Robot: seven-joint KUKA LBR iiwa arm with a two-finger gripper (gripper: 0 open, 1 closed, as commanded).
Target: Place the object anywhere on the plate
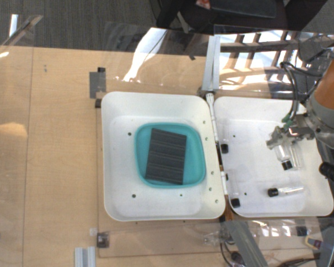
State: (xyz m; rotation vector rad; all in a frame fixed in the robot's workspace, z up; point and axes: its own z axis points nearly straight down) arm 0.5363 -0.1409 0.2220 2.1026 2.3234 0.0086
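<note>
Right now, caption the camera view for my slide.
Dark ribbed block lies on teal plate in left bin; gripper over right bin.

A dark, matt, ribbed block [166, 157] lies on a smooth, glossy teal plate [197, 166]. Both bins [117, 204] look like glossy white plastic. The bench [44, 149] is pale wood under a clear, reflective sheet.

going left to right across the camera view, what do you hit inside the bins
left bin's rim → teal plate → dark ridged block lying on the plate → right bin → end effector
</note>
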